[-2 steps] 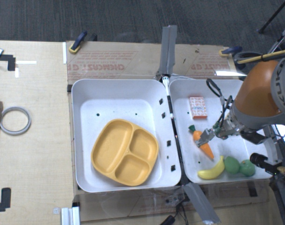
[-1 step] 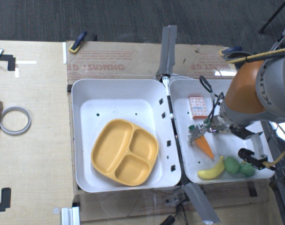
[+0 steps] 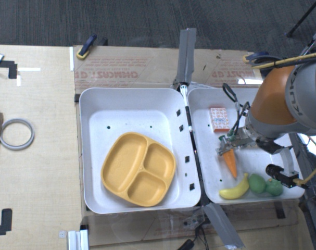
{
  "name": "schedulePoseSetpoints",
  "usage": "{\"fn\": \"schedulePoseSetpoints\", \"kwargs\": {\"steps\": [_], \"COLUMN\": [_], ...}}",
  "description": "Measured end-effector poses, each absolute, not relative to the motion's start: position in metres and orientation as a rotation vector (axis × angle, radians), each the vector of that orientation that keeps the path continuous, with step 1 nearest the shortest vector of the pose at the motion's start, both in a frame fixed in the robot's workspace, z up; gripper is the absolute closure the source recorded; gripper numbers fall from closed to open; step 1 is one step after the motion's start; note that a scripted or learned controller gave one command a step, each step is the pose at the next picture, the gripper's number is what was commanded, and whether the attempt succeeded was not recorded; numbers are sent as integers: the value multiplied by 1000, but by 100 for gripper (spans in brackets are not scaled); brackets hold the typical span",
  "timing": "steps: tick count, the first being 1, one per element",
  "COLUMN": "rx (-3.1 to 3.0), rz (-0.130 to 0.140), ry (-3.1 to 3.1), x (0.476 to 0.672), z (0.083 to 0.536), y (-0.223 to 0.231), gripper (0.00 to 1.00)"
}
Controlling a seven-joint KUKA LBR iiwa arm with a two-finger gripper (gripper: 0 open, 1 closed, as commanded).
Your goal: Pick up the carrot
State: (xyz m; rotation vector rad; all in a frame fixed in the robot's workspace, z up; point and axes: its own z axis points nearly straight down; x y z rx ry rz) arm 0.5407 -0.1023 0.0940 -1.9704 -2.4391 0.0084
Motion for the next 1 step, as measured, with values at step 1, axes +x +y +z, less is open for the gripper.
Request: {"fn": "schedulePoseSetpoints", "kwargs": {"steps": [1], "rx": [-2439], "rz": [10], "ry": [-1976], "x": [550], "z": [188], "y": [-86], "gripper": [100]}}
